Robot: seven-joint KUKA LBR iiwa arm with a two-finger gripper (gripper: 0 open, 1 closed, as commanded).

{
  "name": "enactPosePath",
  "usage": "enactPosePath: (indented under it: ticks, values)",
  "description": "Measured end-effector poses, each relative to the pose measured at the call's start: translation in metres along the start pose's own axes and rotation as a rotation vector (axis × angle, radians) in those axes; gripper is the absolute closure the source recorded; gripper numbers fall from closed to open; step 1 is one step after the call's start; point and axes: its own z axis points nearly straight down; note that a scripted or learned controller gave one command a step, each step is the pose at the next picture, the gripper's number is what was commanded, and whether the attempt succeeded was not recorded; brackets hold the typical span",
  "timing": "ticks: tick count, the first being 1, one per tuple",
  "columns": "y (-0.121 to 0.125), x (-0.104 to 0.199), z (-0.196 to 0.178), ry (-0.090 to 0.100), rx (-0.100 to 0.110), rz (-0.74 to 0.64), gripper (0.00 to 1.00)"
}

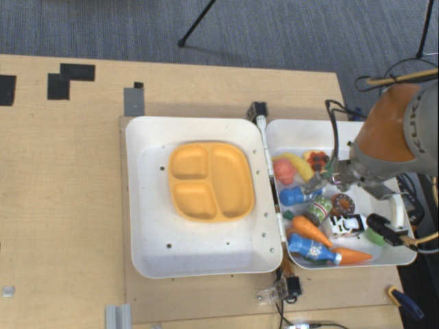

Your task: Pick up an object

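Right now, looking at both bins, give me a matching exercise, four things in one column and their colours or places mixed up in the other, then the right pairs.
Things:
1. plate
2. banana
3. carrot
4. arm

Descriptions:
A. yellow, near the right bin's far edge
B. reaches over the right bin
C. yellow-orange, three compartments, in the left bin
D. orange, lying slantwise in the right bin's clutter

Pairs: 1-C, 2-A, 3-D, 4-B

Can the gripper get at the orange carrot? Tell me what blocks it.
Probably yes. The gripper hangs just above the carrot, which lies on top of the pile with its upper side exposed; the green can crowds it closely.
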Motion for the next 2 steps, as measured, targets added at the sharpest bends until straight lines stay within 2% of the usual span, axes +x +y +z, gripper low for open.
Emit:
enactPosePath:
  ticks: [1, 2]
  values:
    - [-0.022, 0.011, 0.012, 0.008, 0.021, 0.002, 0.0]
    - [-0.021, 0.012, 0.002, 0.008, 0.018, 0.002, 1.0]
